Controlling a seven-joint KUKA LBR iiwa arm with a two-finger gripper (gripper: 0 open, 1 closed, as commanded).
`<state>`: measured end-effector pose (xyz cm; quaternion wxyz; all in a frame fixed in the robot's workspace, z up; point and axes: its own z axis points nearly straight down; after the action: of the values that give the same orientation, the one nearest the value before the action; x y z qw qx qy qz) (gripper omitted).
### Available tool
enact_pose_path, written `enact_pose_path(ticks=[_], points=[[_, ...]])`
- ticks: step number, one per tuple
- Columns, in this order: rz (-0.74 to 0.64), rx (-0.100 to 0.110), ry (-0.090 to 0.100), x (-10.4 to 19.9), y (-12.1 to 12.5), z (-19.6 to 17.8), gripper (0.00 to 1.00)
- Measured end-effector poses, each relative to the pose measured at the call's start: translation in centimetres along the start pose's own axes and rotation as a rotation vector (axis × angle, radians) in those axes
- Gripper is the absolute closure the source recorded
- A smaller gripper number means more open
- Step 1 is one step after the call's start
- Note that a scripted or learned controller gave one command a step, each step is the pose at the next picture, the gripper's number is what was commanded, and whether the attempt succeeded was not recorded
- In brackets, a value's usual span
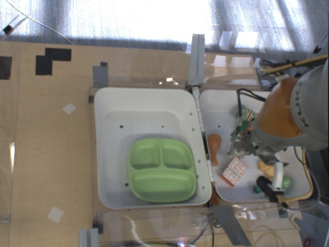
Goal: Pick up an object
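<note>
the grey arm (pixel 308 107) leans in from the right over the right bin (pixel 221 189), orange band above the wrist. its gripper (pixel 240 149) hangs low inside that bin, near the middle.

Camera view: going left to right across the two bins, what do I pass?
Left bin rim → green divided plate → divider between the bins → orange-brown spoon-like piece → red-and-white patterned box → arm's orange band.
</note>
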<state>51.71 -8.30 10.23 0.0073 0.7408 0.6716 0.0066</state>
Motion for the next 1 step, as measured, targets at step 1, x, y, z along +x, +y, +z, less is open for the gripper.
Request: enact_pose_path(ticks=[1], points=[[0.153,-0.003,0.001,-0.15,-2.35,1.06,1.0]])
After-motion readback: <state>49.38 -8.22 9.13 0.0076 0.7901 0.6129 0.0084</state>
